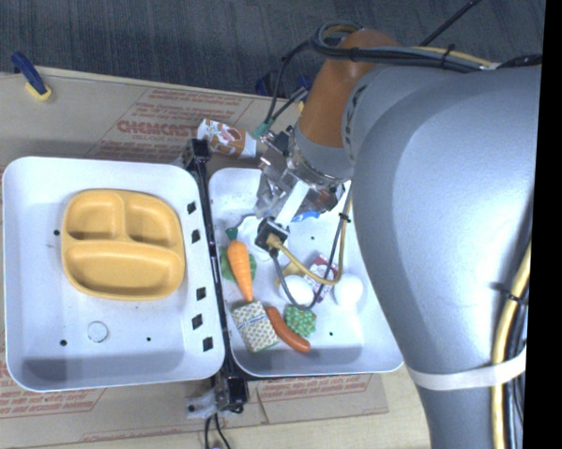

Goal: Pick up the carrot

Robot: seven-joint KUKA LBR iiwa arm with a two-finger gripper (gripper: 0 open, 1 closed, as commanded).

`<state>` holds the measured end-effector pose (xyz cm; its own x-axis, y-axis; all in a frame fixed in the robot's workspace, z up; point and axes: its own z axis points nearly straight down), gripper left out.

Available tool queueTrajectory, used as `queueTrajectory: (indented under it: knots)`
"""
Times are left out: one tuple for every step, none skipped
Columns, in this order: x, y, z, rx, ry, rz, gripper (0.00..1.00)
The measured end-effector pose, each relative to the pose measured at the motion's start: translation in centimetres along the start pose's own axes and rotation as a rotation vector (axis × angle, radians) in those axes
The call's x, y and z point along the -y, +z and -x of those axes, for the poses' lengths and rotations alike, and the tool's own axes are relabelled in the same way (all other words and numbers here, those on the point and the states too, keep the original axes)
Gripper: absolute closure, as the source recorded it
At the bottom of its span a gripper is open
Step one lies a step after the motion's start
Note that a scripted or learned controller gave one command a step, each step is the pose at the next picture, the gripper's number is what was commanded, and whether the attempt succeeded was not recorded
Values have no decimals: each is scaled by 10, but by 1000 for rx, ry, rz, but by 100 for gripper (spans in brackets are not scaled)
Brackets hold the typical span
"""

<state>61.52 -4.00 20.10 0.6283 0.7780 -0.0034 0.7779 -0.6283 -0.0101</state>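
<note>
Looking down from above, my gripper (268,207) hangs over the 12 o'clock end of the right bin (372,360); I cannot tell whether it is open or closed. The carrot (239,269) lies near it at 7 o'clock, along that bin's left wall, its green top toward 12. A yellow plate (123,242) sits in the left bin (30,347).

Orange carrot (239,268) with green top — yellow tray (123,242), white bins (31,328), checked packet (255,325)

Count: two white bins (34,281), one yellow divided plate (122,242), one carrot (239,266). Just below the carrot: one checkered block (254,326), one red sausage (289,331).
</note>
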Motion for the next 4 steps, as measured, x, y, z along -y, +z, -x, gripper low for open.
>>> queueTrajectory:
  knots:
    - [7,-43,-49,-3,510,4,100]
    - [9,-52,-50,1,503,-1,100]
    - [10,-62,-51,4,494,-6,100]
    - [11,-71,-52,6,486,-10,100]
